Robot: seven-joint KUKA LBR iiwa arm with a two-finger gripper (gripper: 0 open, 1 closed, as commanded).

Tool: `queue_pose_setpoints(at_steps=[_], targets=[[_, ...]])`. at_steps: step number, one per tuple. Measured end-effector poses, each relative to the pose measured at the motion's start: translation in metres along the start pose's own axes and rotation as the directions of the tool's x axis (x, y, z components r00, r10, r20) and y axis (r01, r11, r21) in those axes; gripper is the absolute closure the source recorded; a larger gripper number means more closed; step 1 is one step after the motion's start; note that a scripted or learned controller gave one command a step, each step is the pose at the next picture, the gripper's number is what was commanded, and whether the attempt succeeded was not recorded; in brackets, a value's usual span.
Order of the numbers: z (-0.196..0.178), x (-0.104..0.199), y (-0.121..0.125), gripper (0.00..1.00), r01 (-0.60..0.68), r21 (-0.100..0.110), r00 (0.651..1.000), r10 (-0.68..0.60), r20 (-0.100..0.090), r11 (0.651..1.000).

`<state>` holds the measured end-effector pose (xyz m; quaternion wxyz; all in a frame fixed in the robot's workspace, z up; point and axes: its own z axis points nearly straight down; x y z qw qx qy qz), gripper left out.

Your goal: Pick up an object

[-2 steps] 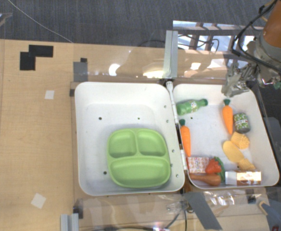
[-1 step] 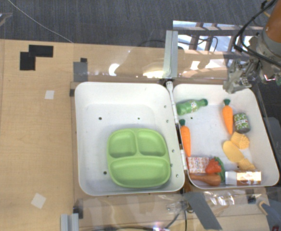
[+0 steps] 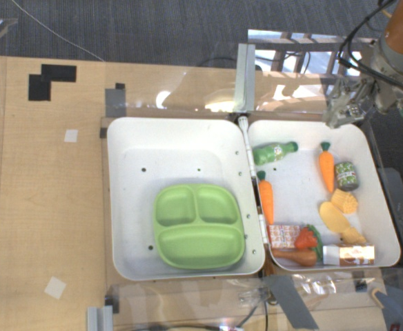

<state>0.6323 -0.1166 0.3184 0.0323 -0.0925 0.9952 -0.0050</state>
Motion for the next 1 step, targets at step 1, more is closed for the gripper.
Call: queue_pose_setpoints(at_steps=[1], targets=[[-0.0140, -0.0030, -0.0003, 1.00, 0.001, 0.004, 1.000, -0.001, 0.012, 1.000]])
